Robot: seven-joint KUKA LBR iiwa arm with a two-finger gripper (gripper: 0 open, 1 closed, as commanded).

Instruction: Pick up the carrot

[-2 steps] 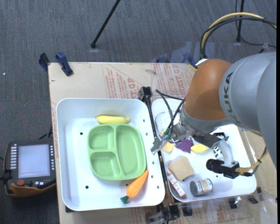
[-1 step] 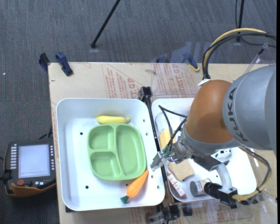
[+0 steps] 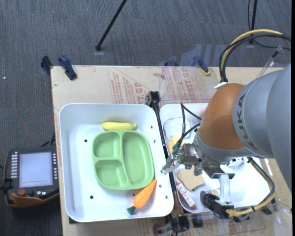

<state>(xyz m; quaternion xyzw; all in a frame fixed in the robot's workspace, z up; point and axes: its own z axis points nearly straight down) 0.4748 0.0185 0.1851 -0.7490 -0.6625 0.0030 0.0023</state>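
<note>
We judge the carrot (image 3: 144, 194), lying near the left bin's (image 3: 69, 132) front right corner, a light, stiff, smooth toy best pinched across its thick orange middle; the gripper (image 3: 173, 162) hovers beside, jaws unreadable.

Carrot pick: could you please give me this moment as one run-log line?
carrot: left bin, beside green tray, not held | claw: above divider between bins | arm: over right bin
</note>
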